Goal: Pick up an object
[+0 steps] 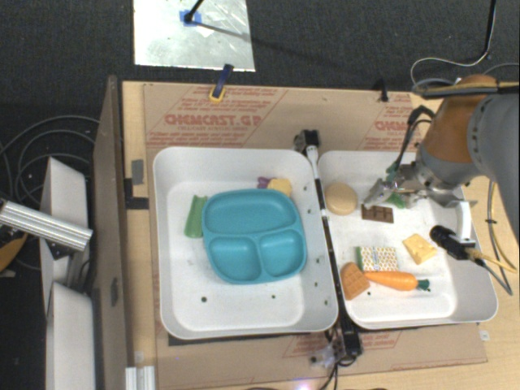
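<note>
Nearest me, the carrot [393, 281] lies at six o'clock in the right bin [471, 303], a cracker [353, 279] and patterned block [379, 258] beside it, cheese [419, 248] toward three. The gripper [392, 187] hangs over the bin's twelve o'clock area, just above the chocolate bar [377, 213]; I cannot tell how far its fingers are spread, and I see nothing held. The round biscuit [340, 198] sits at nine. My worry: the chocolate bar lies flat, so the fingers could skid off. The left bin [175, 299] holds a blue tray [253, 236]. The worktop [268, 112] reads "CHEMCAST."
</note>
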`<state>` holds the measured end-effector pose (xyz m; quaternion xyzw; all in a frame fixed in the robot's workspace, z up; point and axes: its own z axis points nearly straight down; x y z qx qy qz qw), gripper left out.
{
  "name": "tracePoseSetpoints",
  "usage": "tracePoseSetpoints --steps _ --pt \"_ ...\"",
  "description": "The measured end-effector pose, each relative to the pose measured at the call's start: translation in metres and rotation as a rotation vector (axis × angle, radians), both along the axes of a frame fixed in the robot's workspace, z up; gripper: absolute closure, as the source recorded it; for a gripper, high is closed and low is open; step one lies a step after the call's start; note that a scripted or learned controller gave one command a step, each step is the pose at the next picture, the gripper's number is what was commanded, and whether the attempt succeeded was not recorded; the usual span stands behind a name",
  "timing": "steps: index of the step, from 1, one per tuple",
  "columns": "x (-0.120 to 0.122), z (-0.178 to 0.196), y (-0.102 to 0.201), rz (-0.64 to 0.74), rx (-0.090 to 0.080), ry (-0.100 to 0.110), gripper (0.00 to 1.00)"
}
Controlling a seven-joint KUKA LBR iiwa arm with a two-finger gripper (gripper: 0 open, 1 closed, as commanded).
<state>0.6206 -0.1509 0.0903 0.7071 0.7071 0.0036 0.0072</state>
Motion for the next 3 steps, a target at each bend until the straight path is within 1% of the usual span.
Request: tracePoseSetpoints --steps 1,2,3 --pt "-0.02 0.0 -0.005 0.0 0.002 -0.003 0.0" --pt "-0.018 0.013 -0.004 0.004 0.002 -0.005 1.0" --pt "-0.019 0.011 -0.004 0.004 0.003 -0.003 0.0"
